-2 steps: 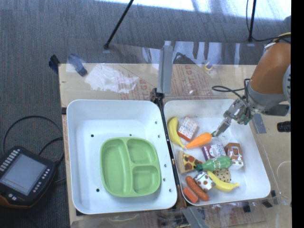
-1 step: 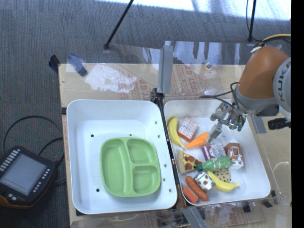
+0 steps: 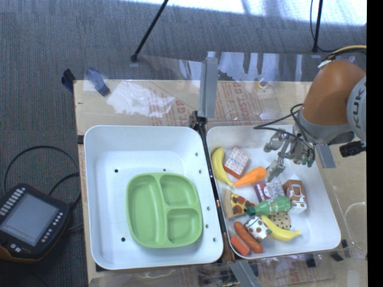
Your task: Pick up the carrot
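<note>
Grey arm [image 3: 365, 109] with rounded orange band, black cables and metallic wrist hardware.

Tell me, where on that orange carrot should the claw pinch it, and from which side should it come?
Probably the thick middle of the carrot, from above. It lies flat and slanted in the right bin, so fingers closing across its narrow width should seat better than along its length. The gripper hovers by its right end. A banana and a small carton crowd the left tip, leaving less room there.
</note>
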Robot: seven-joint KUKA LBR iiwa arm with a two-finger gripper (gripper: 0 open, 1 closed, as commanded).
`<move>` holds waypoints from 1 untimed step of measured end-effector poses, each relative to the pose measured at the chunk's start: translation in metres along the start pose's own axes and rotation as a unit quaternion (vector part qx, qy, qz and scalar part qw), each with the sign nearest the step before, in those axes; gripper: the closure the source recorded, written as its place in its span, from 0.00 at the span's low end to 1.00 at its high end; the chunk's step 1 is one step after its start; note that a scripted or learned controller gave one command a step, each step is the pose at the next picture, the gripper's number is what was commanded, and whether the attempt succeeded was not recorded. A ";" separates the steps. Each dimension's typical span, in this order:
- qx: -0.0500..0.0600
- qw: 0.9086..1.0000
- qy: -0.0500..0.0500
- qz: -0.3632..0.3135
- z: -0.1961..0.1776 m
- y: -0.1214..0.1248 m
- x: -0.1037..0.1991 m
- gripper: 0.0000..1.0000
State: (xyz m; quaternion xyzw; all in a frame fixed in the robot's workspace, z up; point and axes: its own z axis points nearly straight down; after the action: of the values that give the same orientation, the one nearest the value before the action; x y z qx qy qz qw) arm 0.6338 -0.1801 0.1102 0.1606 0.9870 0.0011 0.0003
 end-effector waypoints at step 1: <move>0.000 0.998 0.000 -0.065 -0.006 0.002 -0.005 0.00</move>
State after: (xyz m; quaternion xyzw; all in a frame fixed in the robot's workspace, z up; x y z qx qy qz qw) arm 0.6391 -0.1795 0.1159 0.0965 0.9953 0.0012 0.0002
